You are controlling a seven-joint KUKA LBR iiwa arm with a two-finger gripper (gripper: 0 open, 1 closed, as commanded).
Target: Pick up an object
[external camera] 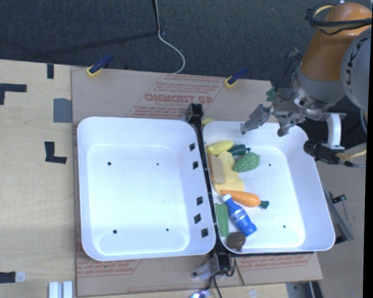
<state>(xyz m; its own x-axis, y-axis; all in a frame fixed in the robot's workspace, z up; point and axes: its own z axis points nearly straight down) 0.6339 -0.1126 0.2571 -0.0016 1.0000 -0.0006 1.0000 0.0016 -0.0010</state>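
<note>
My gripper (268, 122) hangs open above the far edge of the right bin (295, 180), its two fingers spread apart with nothing between them. Below and to its left, along the bin's left side, lie several toys: a yellow banana-like piece (219, 146), a green bumpy fruit (248, 161), a pale yellow slab (225, 174), an orange carrot (246, 199), a blue bottle (240, 217), a green stick (222, 218) and a brown round piece (236, 240). None of these touches the gripper.
The left bin (136, 186) sits beside the right one, joined by a black clip strip (200, 182). Both rest on a cardboard sheet (170, 96) held by yellow-blue clamps (99, 64). A cable (169, 44) trails at the back.
</note>
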